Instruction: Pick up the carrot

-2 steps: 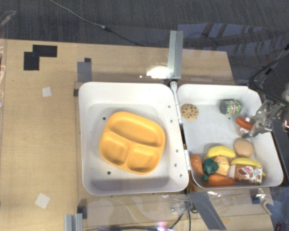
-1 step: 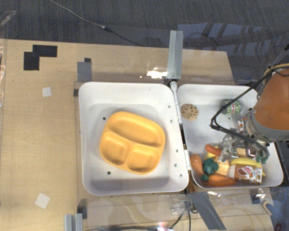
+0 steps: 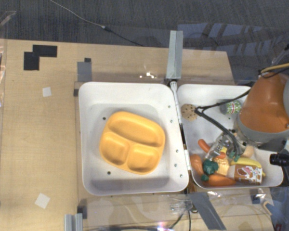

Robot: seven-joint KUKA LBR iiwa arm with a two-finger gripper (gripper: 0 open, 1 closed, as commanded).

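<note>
Bench (image 3: pixel 43 143): a light wooden top is seen, on which two shallow white bins are set side by side, with a grey divider post rising behind the seam between them.
Left bin (image 3: pixel 89 129): a yellow divided plate (image 3: pixel 132 142) is held in it, lying flat near the middle, its three compartments turned upward.
Right bin (image 3: pixel 192 93): a cluster of small toy foods is gathered in its near half; a round tan cookie-like disc (image 3: pixel 187 111) is placed apart from them near the far left corner.
Arm (image 3: pixel 267 107): it is reached in from the right, its orange band and grey body being seen over the right bin's far right part, with a black cable looped across the bin floor.
Gripper (image 3: pixel 225 147): it is lowered into the cluster of items in the right bin. Whether it is released or clenched cannot be told, since the tip is lost among the clutter.
Carrot (image 3: pixel 219 179): it is laid on its side along the near wall of the right bin, orange, with a dark green top (image 3: pixel 210 168) at its left end. It is found just below and left of the gripper; no contact between them can be made out.
Neighbours: a bottle with a red and yellow label (image 3: pixel 245 173) is laid just right of the carrot, and an orange rounded piece (image 3: pixel 196 164) is set just left of it.
</note>
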